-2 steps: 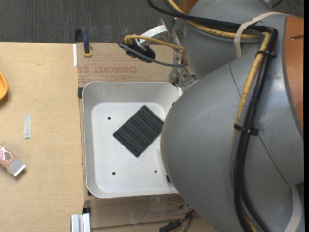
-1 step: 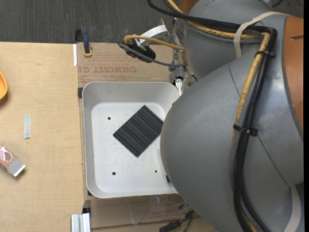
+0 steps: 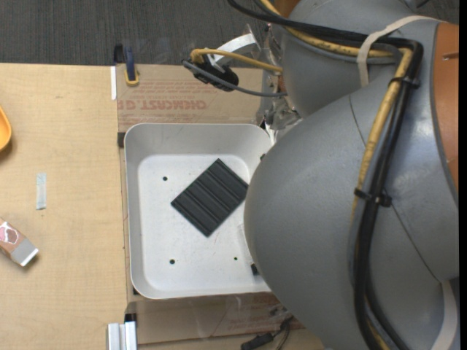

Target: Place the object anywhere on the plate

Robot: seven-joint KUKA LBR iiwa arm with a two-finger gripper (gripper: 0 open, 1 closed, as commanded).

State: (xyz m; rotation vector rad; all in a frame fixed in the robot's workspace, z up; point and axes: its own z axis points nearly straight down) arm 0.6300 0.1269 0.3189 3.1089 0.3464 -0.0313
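Where arm point(image 3: 350, 195) looms, bin point(image 3: 135, 217) rt side hidden.

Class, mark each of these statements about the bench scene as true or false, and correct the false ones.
1. A dark ribbed square pad lies inside the white bin. True.
2. The pad sits square to the bin's walls. False: it is turned so its corners point toward the walls, like a diamond.
3. The grey arm covers the right part of the bin. True.
4. The pad leans against the bin's left wall. False: it lies flat on the floor of the bin, apart from that wall.
5. A small wrapped item lies on the wooden surface left of the bin. True.
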